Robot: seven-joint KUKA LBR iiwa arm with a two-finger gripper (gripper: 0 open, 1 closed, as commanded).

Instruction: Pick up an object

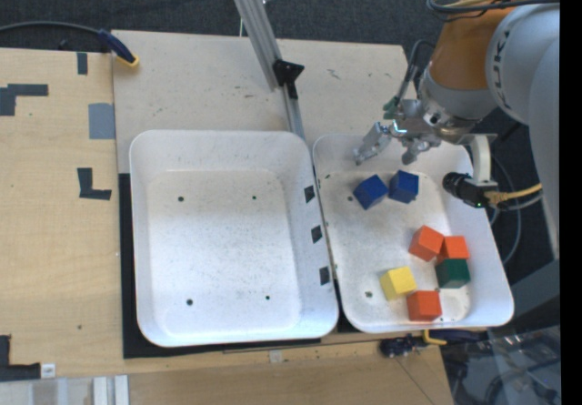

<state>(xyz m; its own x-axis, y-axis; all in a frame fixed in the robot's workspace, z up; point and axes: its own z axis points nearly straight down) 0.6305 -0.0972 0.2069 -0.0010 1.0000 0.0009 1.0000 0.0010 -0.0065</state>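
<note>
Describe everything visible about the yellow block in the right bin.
The yellow block is a small cube with a matte, plain surface, lying flat on the floor of the right bin, toward its near end. It sits turned slightly off the bin's edges. An orange block lies just beside its near-right corner, touching or nearly so. A green block sits apart to its right. The gripper is far off, above the bin's far end.

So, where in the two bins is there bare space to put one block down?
The left bin is bare across its whole floor. In the right bin, one free strip runs along its left wall, below the blue blocks. The lower right corner is crowded with orange, green and yellow blocks. The end effector hangs over the top end.
</note>
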